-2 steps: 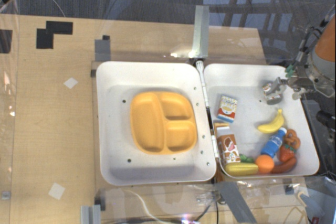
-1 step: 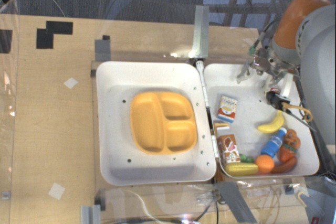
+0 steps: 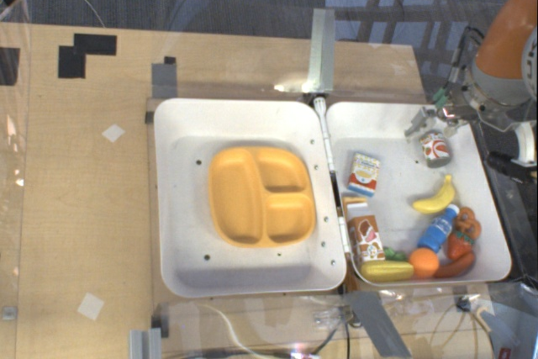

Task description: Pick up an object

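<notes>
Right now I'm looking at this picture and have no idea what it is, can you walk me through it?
One camera looks down at a slant on a wooden bench. The grey and orange shape at the right is a robot arm; its gripper hangs over the right white bin, just above a small red and white can. Nothing is seen held. That bin also holds a banana, two small cartons, a blue bottle, an orange and other toy foods. The left white bin holds a yellow divided tray.

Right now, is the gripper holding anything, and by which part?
Cannot be told. The gripper is right above a small red-and-white object in the right bin, but nothing shows between its fingers.
</notes>
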Action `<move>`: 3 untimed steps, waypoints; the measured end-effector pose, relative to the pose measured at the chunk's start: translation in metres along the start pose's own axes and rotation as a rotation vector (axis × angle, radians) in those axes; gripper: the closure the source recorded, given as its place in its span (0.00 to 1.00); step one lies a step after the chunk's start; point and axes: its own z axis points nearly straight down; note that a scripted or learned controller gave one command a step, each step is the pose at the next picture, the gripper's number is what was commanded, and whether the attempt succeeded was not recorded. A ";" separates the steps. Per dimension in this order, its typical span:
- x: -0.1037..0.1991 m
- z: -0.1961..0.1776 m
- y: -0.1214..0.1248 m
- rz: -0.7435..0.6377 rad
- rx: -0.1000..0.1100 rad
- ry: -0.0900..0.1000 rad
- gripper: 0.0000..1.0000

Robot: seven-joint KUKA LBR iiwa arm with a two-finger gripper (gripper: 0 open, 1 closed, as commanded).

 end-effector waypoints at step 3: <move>0.031 0.068 0.004 0.095 0.001 0.003 0.00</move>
